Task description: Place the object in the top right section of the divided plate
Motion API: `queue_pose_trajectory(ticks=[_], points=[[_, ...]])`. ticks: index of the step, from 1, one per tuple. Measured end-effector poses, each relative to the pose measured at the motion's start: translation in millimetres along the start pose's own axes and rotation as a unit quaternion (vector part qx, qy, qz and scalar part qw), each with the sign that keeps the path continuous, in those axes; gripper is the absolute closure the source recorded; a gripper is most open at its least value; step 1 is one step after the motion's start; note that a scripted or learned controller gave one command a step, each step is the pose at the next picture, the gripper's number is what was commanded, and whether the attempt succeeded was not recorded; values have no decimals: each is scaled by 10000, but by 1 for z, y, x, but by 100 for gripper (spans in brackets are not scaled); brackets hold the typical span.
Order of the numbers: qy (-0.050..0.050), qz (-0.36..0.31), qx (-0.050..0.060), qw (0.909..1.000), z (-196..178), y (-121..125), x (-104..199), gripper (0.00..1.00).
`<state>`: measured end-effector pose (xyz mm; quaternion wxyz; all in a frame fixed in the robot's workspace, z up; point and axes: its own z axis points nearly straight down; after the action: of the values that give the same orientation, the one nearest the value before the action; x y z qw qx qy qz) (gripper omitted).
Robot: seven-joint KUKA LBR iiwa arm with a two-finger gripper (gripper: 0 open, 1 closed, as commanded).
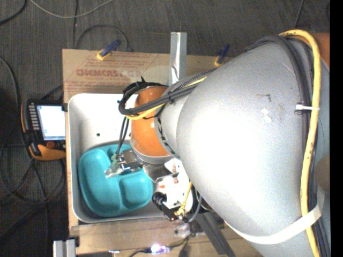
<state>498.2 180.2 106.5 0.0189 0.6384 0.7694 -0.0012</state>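
Hovering over the teal plate (115, 189) in the left bin (86, 108), my gripper (119, 165) sits low, presumably to drop the object; its grip and the object I cannot tell.

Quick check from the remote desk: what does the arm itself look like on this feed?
The arm is a bulky, smooth light-grey shell with an orange band above the wrist. Black cables loop beside that band, and a yellow cable runs along the shell's far side. The end effector looks metallic, above the teal divided plate.
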Motion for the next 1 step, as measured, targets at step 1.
queue_pose_trajectory(ticks=[1], points=[[-28,-341,-27,9994,3,6,1,0]])
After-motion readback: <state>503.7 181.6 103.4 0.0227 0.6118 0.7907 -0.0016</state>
